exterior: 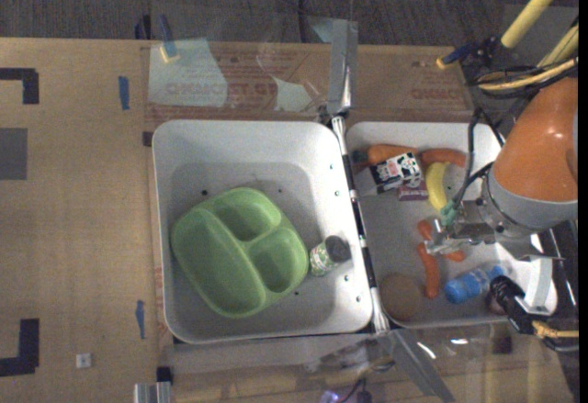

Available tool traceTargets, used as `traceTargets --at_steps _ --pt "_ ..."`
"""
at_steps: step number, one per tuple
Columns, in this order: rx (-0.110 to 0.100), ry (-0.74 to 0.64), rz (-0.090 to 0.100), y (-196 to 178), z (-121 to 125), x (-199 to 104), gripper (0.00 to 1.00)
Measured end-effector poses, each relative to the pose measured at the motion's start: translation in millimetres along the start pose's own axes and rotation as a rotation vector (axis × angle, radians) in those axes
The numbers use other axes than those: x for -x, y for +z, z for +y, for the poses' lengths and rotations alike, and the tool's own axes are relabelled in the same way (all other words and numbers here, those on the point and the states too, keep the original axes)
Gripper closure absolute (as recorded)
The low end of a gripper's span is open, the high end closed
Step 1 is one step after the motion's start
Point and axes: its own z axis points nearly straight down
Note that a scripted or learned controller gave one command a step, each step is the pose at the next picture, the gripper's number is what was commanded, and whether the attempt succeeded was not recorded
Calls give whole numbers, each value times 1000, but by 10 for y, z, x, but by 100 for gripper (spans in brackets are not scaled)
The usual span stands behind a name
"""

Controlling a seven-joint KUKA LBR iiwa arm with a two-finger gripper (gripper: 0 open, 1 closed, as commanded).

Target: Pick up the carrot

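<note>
From my station I see the bench [73, 208] spread across the view, a pale wooden surface with black corner marks and blue tape strips. On it sit two shallow white bins side by side. The left bin [184, 153] holds a green divided plate [237, 250], tilted a little askew, and just beside its right edge lies a small jar [329, 254] with a dark lid, on its side.

The arm [537, 162] comes in from the right, its orange band bulky over the right bin [390, 236]. The gripper [452, 231] hangs low over the middle of that bin, right above a cluster of orange pieces. I can't tell from here whether its fingers are spread or closed, nor whether anything sits between them; the metal parts blur into the things below.

The carrot [429, 271] lies in the right bin, a slim orange stick running from just under the gripper down toward the near wall. Beside it to the right rests a blue bottle [472, 284], and to the left a brown round lump [401, 296]. Toward the far wall I see a black-and-white carton [397, 171], a yellow banana [435, 185] near it, and an orange sausage-like piece [443, 156] behind.
</note>
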Motion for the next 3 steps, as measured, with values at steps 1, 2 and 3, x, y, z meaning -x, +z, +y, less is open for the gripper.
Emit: traceTargets --at_steps 1,2,3 --pt "1 -3 -1 -12 1 16 100" --pt "1 -2 -1 -108 -2 19 100" --pt "0 -78 0 -61 -10 198 100"
